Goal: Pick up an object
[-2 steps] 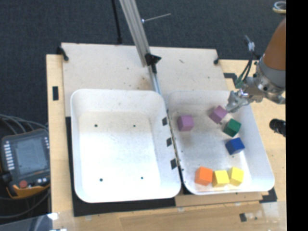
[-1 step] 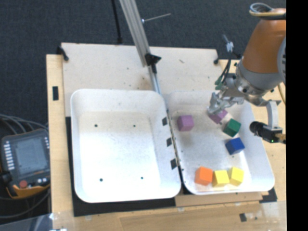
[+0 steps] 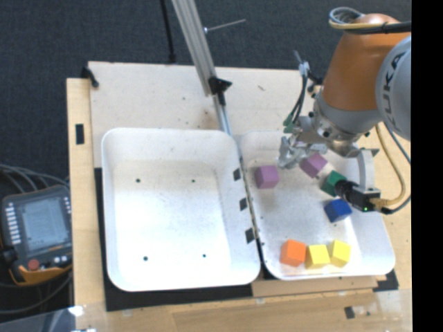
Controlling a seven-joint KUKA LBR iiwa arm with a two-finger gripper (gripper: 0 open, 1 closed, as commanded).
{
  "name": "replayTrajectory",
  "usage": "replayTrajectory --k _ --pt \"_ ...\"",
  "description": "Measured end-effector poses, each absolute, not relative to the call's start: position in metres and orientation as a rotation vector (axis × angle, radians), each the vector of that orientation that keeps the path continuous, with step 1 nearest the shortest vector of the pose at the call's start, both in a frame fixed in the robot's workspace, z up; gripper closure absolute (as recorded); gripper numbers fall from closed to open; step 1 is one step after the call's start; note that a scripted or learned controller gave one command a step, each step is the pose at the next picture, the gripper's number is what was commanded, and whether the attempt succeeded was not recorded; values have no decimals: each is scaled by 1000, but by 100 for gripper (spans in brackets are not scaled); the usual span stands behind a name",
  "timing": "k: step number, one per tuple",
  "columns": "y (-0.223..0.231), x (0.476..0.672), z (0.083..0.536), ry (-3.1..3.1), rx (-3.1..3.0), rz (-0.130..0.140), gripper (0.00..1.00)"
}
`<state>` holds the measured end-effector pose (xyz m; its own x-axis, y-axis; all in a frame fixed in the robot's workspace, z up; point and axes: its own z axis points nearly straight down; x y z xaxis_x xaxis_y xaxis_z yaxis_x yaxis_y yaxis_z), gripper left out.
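Lilac block point(image 3: 313, 164) just beside claw point(image 3: 293, 152), right bin point(image 3: 377, 254).

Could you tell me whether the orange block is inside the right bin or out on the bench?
Inside. The orange block lies on the right bin's floor near its front rim, beside two yellow blocks.

Reached in from the right edge of the camera view, grey upper link at the top corner, the broad orange band point(image 3: 353, 68) just below it. Bent downward from there through a grey wrist point(image 3: 340, 128) toward the upper part of the right-hand bin. Ended in the two-finger gripper point(image 3: 296, 154), pointed down and to the left, low over the bin floor. Carried a small black module with a green light point(image 3: 360, 198) on a bracket below the wrist, cables looping from it and along the left side of the band.
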<state>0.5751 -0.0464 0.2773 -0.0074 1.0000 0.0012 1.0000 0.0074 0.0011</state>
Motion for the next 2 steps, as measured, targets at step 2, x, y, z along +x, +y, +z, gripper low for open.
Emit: replayTrajectory --k 2 --pt "50 557 243 -2228 -2214 0 100"
